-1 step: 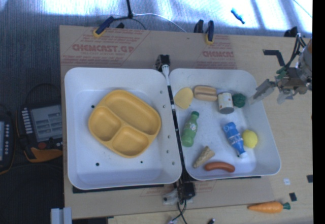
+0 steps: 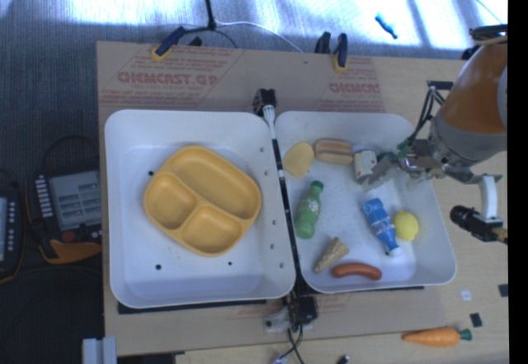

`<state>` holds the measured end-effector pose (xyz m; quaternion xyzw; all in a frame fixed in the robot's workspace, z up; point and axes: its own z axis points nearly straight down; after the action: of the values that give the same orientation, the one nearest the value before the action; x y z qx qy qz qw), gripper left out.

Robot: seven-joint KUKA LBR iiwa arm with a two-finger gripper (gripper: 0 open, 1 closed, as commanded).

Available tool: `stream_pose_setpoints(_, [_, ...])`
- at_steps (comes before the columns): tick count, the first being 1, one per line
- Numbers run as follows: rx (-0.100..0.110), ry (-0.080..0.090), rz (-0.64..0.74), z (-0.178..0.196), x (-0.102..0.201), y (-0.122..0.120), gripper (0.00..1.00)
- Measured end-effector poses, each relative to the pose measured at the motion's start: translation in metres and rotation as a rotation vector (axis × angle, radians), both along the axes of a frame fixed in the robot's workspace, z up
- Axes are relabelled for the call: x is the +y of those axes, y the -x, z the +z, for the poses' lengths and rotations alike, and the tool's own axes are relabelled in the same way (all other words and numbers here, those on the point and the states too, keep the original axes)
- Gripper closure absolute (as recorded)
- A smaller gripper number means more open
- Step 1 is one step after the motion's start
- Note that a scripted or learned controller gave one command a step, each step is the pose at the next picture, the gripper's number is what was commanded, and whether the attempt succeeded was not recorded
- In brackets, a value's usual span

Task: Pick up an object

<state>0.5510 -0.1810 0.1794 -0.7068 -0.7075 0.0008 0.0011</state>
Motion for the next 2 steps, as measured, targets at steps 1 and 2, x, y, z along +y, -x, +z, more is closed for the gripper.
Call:
stream_pose_setpoints(1, [-0.005,0.002,-0.001,-0.082,0.048,0.042,0.0])
stream_pose_setpoints(2, [-0.043,0.019,-0.002,-0.085,0.057,0.057,0.0])
